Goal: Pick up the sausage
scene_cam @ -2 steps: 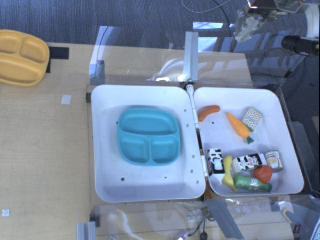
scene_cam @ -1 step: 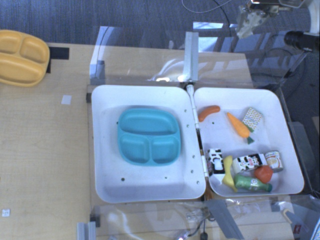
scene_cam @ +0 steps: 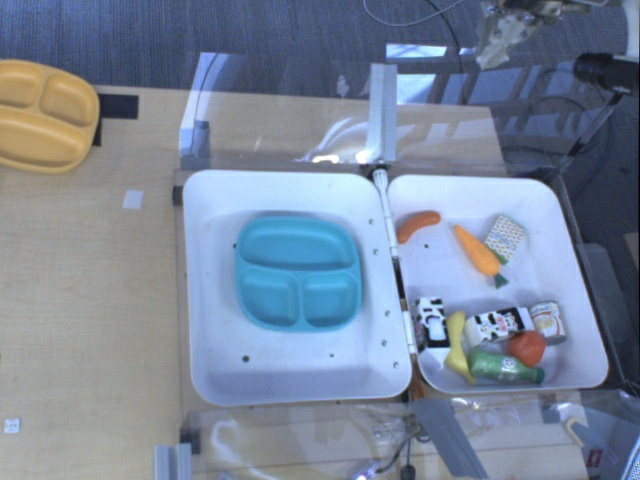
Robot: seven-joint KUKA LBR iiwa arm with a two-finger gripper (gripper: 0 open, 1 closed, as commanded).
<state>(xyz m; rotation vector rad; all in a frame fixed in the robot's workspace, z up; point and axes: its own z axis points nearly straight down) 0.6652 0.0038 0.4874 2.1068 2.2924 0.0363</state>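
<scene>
The sausage (scene_cam: pixel 417 224) is a short orange-red link lying in the right bin (scene_cam: pixel 560 218), near its upper left corner and close to the divider between the bins. My gripper (scene_cam: pixel 497 40) hangs high at the top right of the camera view, beyond the far edge of the bench and well away from the sausage. Nothing is seen in it.
An orange carrot (scene_cam: pixel 478 251) and a checkered packet (scene_cam: pixel 504 236) lie just right of the sausage. Milk cartons (scene_cam: pixel 497 323), a banana (scene_cam: pixel 455 346), a green bottle (scene_cam: pixel 505 368), a red fruit (scene_cam: pixel 527 348) and a can (scene_cam: pixel 547 321) crowd the bin's near side. A blue tray (scene_cam: pixel 298 273) sits in the left bin; a yellow tray (scene_cam: pixel 40 115) lies far left.
</scene>
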